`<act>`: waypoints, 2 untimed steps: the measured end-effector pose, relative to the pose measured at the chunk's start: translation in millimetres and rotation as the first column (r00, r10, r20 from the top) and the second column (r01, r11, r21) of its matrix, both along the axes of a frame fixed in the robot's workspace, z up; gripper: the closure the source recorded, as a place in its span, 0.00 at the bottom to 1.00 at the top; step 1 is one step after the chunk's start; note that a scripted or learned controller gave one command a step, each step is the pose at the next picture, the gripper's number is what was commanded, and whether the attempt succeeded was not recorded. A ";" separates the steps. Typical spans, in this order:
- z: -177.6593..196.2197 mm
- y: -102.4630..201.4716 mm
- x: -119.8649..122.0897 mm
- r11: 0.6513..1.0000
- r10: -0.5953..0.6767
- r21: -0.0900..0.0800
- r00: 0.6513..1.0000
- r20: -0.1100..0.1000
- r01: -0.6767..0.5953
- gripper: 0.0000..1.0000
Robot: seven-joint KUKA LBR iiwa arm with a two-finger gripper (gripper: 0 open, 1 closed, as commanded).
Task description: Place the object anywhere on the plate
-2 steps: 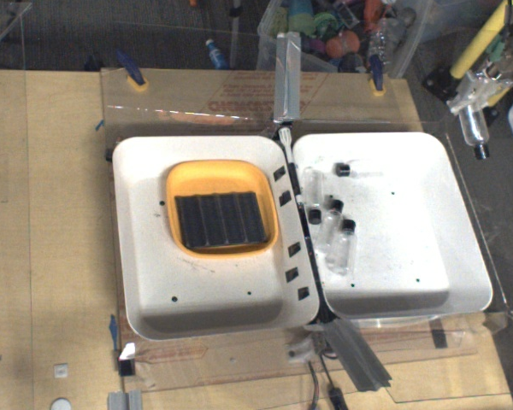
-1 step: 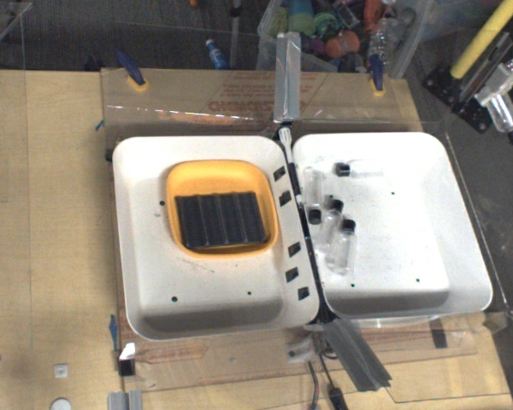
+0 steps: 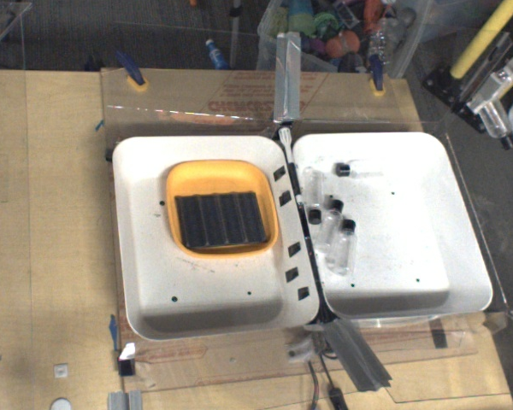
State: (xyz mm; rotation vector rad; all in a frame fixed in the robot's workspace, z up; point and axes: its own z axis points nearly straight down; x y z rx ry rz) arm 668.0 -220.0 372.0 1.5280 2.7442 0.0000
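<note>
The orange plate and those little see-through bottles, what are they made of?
The orange plate looks like smooth moulded plastic, slightly glossy at its rounded rim. The dark ribbed slab on it seems matte, perhaps rubber or plastic. The small bottles look like clear plastic or glass with black caps; the view cannot settle which.

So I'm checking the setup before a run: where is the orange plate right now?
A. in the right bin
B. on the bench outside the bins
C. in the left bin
C: the plate sits in the left bin, with a dark ridged block on it.
</note>
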 end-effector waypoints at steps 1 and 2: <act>64.8 -0.9 0.2 0.962 0.272 -0.004 0.962 0.007 -0.272 1.00; 64.7 0.4 -4.4 0.934 0.358 -0.002 0.934 0.003 -0.358 1.00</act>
